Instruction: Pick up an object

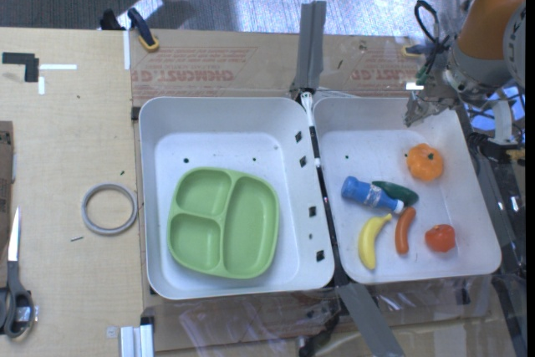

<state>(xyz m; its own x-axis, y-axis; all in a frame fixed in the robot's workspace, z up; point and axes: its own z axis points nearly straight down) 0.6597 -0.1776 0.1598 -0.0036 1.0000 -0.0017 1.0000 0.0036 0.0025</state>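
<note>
Above the far rim of the right bin [468, 263], my gripper [425, 106] hung (whether spread or pinched, I could not tell), poised near the orange fruit [425, 163], the closest of the toy foods clustered below.

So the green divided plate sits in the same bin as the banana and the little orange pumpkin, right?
Not quite. In the camera view the green divided plate lies alone in the left bin. The banana and the orange pumpkin are in the right bin, next to it.
</note>
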